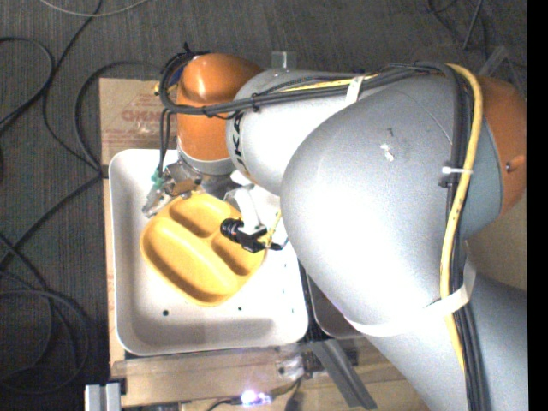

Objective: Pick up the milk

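My gripper (159,191) hangs low over the back left part of the left white bin (128,315), at the far edge of a yellow two-hollow dish (199,251). The dish lies tilted in the middle of that bin, its hollows facing up. The orange wrist band (205,101) sits right above the gripper. The grey arm (385,212) covers the back right of this bin and nearly the whole right bin, hiding whatever lies beneath it.
A brown cardboard sheet (128,118) lies under the back of the left bin. Black cables (34,255) trail across the dark floor to the left. The bench's front edge (205,371) runs below the bin.
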